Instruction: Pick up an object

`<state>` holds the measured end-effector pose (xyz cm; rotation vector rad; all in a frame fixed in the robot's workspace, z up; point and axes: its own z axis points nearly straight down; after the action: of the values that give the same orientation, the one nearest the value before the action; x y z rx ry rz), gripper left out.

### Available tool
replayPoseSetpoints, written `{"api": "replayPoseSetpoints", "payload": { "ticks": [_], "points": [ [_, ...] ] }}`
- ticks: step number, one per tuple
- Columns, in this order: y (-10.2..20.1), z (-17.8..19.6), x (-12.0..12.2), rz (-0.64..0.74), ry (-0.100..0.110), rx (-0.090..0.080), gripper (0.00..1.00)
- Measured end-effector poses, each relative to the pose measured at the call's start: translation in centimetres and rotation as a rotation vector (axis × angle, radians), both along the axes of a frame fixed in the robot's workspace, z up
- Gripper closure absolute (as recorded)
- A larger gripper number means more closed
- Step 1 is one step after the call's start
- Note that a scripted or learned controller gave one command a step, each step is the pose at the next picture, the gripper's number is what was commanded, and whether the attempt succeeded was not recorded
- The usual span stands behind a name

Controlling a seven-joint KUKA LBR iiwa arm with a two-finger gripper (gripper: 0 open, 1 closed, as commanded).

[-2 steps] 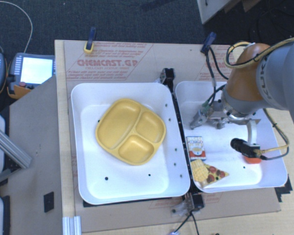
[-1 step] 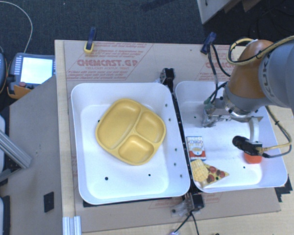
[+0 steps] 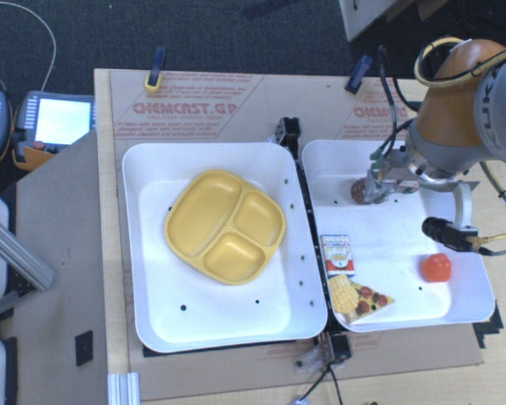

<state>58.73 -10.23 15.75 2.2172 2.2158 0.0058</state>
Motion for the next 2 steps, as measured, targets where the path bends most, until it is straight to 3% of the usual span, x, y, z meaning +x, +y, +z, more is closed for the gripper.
{"api": "replayPoseSetpoints", "payload": {
  "ticks": [2],
  "points": [
    [1.0, 11.1, 0.2, 0.002, -0.001, 0.000, 1.00]
  ]
}}
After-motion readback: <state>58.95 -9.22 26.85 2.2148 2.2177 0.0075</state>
